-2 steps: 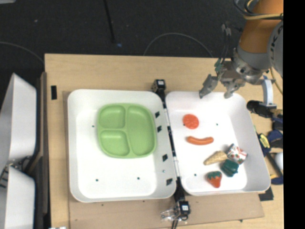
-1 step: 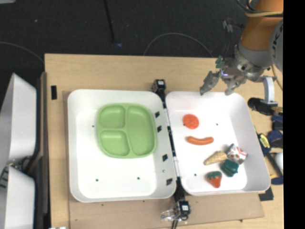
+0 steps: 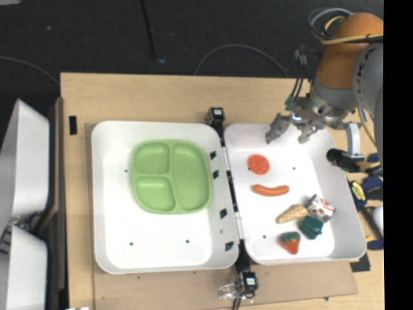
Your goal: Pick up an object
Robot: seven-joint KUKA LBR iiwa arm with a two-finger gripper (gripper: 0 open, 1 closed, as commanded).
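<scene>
In the right bin (image 3: 258, 247) lie a round red tomato-like piece (image 3: 259, 165) at about ten o'clock, an orange sausage (image 3: 270, 189) near the centre, and at four to five o'clock a tan cone (image 3: 292, 213), a green toy (image 3: 311, 227), a red-and-white toy (image 3: 321, 208) and a strawberry (image 3: 290, 241). The gripper (image 3: 292, 130) hangs over the bin's twelve o'clock rim, jaws spread and holding nothing. A green divided plate (image 3: 171, 175) sits in the left bin (image 3: 110, 237).

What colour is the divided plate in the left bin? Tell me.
Light green; the divided plate shows plainly in the camera view.
</scene>
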